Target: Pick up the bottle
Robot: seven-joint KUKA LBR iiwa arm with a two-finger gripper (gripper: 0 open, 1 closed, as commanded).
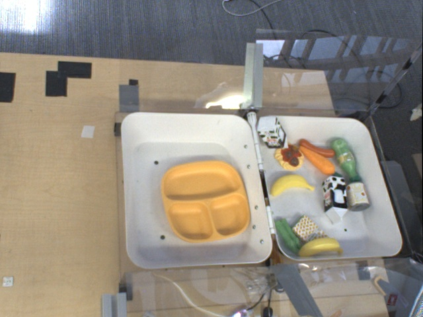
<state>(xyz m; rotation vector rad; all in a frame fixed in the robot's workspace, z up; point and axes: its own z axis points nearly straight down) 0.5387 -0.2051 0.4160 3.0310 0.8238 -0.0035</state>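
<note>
Checking jaws first: state cannot be told from this view.

Bottle: green, lying on its side in the right bin, toward the far right part, long axis roughly along the right wall. Its near end sits just beside a small pale can and a black-and-white carton. Those two touch each other.

Left of the bottle are two orange carrots, tilted, with a small red-brown item at their left end. A white toy box sits in the far-left corner. A banana lies mid-left. The near-left corner is a cluster of a green vegetable, a checkered piece and a second yellow fruit, all touching or nearly so.

The left bin holds one yellow three-compartment tray, centred and slightly rotated. The bins butt along a shared edge.

Surface: tan bench top with black square markers at far left and grey brackets at the bin corners. A grey metal post stands behind the seam. A clear panel with glare stands behind the right bin. Loose wires run at the near edge.

Room: grey ribbed carpet beyond the bench, with a black cable running across it.
</note>
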